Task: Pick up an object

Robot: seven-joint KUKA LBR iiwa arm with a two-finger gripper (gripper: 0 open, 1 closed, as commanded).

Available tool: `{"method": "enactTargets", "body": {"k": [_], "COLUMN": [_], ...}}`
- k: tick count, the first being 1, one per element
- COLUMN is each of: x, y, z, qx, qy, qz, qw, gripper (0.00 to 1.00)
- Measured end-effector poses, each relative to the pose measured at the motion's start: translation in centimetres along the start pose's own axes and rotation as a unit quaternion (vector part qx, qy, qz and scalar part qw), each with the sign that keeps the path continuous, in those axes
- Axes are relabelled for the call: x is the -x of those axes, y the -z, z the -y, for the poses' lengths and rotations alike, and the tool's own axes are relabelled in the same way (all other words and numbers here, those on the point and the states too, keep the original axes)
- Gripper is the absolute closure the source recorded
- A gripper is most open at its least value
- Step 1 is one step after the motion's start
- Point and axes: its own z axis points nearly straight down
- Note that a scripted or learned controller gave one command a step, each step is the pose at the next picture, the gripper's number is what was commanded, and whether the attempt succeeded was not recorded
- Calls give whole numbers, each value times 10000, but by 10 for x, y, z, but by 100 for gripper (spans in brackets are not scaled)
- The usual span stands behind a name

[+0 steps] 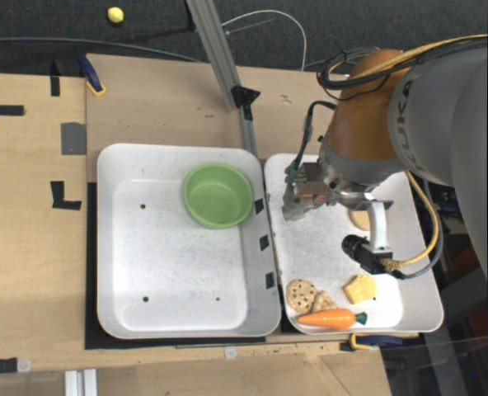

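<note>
My gripper (296, 208) hangs over the upper left part of the right bin (421, 304), close to its left wall. I see nothing in its grasp. At the front of that bin lie a round cookie (300, 292), an orange carrot (330, 319) and a yellow cheese wedge (360, 288). A tan object (360, 219) peeks out from under the wrist. The green bowl (218, 195) stands in the back right of the left bin (120, 246), to the left of the gripper.
The grey arm with its orange band (368, 130) covers the back of the right bin. A black cable fitting (366, 252) hangs above the bin's middle. A metal pole (219, 48) slants in from the top toward the bins' shared wall.
</note>
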Motion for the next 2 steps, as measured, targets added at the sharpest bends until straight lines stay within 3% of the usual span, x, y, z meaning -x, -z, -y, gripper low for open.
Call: {"method": "enactTargets", "body": {"k": [2], "x": [-101], "y": [-1], "z": [23], "qx": [-7], "qy": [10], "qz": [3], "qw": [10000], "gripper": [100]}}
